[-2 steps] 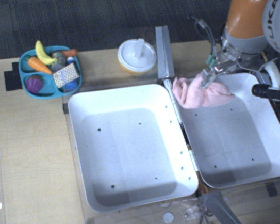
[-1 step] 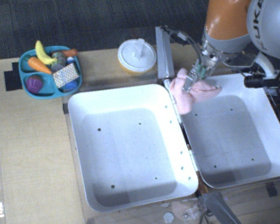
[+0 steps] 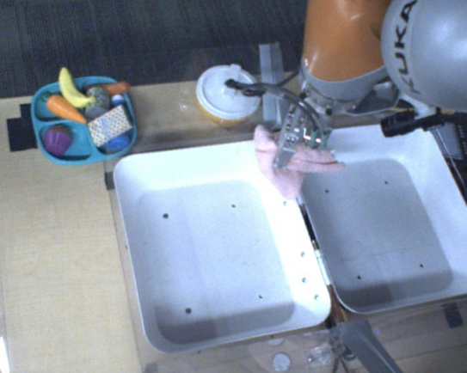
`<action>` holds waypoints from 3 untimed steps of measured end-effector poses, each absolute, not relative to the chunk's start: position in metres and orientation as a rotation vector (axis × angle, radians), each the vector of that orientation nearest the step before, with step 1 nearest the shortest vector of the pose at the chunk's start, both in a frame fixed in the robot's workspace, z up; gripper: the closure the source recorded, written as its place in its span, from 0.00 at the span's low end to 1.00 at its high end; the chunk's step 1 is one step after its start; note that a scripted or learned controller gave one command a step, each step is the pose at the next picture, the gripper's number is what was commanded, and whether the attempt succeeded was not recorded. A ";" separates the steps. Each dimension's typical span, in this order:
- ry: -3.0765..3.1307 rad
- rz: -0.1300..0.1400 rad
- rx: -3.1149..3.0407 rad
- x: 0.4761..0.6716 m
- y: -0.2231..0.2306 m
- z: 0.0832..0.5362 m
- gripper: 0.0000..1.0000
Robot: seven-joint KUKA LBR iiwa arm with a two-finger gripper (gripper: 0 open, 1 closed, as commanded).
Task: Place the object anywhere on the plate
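Pink cloth up in the gripper!
The gripper (image 3: 296, 141) is clamped on the pink cloth (image 3: 281, 170), dangling over the left bin's (image 3: 209, 254) upper right corner.

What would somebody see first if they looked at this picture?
Probably the big grey and orange robot arm at the top right, with a pink cloth hanging at its gripper above the seam between the two white bins. Next, the blue tray of bright toy food, at the upper left.
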State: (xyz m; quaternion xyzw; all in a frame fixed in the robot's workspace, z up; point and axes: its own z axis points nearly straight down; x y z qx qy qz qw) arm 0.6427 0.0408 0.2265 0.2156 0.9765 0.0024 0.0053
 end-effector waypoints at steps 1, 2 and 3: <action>3.129 0.008 0.052 0.636 0.102 0.231 1.00; 3.131 0.007 -0.007 0.623 0.152 0.228 1.00; 3.131 0.008 -0.007 0.623 0.152 0.228 0.00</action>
